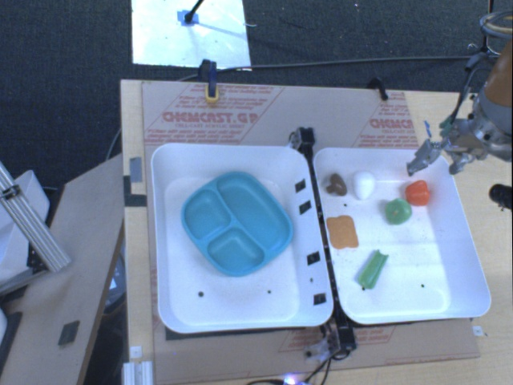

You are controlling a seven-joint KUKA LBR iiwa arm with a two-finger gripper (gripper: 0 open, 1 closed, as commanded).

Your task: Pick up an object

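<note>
Camera view: gripper (440, 157) hangs spread wide, holding nothing, over the right bin's (461, 291) far edge, just above a red item (417, 192). Green ball (397, 211), orange square (342, 232) lie nearby; blue tray (236, 223) sits in the left bin (172, 295).

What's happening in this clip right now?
A robot arm reaches in over the right bin, its tool hanging above the bin's far right corner, close to a red piece. Nothing sits between its fingers. Also in that bin: a green round piece, a white one, a brown one, an orange square and a green stick. The left bin holds a blue divided plate.
</note>
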